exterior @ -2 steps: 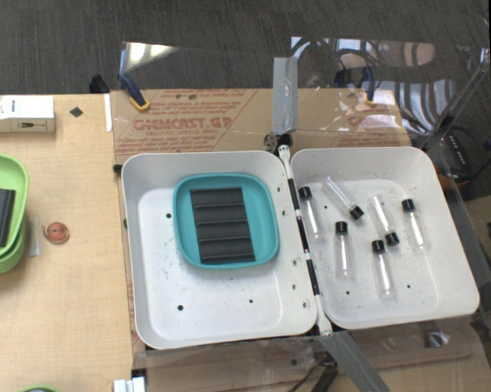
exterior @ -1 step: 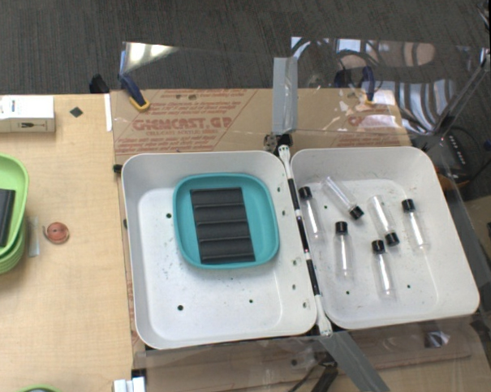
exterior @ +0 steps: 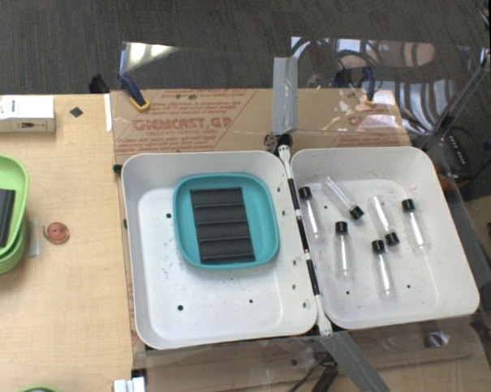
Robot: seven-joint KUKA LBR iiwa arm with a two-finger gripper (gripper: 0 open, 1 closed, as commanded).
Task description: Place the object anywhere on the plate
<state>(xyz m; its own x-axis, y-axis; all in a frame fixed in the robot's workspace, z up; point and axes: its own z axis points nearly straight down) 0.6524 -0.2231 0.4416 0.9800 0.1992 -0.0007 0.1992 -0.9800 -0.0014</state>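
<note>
Vials (exterior: pixel 343 249), clear tubes with black caps, lie scattered in right bin (exterior: pixel 445 296), mostly lengthwise, one diagonal. Teal plate (exterior: pixel 267 223), rounded square, ribbed dark insert. Gripper state: cannot tell.

Two white bins (exterior: pixel 153 317) sit side by side on the desk (exterior: pixel 64 321). One teal plate (exterior: pixel 267 223) with a ridged dark insert lies in the left bin. Six clear black-capped tubes (exterior: pixel 343 250) lie in the right bin.

Robot body colours, shapes, cables, markings: cannot tell.
</note>
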